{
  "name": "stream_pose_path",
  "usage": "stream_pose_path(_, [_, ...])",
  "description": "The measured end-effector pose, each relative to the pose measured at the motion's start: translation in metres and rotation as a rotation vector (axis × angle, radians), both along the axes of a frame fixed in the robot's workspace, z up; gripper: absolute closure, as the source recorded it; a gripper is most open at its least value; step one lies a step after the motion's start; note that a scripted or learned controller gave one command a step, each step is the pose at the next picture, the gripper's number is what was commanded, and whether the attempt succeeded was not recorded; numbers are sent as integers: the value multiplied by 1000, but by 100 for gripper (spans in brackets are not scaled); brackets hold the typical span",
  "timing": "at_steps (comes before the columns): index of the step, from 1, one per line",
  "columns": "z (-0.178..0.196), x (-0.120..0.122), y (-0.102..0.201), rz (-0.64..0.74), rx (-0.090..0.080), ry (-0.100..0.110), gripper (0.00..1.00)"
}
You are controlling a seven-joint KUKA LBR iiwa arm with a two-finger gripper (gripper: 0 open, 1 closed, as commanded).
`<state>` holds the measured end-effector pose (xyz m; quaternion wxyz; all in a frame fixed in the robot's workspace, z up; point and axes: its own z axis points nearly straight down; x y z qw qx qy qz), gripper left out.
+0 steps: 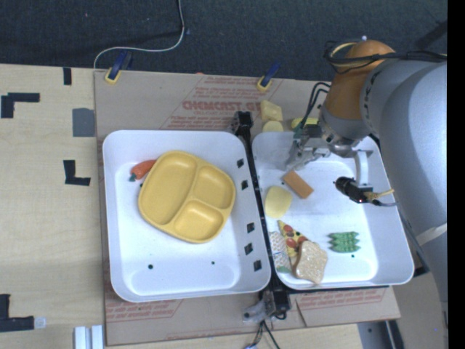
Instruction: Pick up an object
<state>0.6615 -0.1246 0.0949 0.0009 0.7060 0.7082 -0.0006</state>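
Hovering just above the brown block [298,185] in the right bin [389,267], the end effector [306,151] — opening unclear — must descend next.

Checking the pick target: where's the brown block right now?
In the right bin, upper left area: the brown block lies just below the tool, above the yellow round piece.

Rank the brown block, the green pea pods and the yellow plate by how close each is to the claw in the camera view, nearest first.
From the claw:
1. Brown block, just below it in the right bin.
2. Green pea pods, lower right of that bin.
3. Yellow plate, over in the left bin.
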Motion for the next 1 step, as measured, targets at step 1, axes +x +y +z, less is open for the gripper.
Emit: stream_pose_path(1, [0, 0, 0, 0, -1, 0, 0])
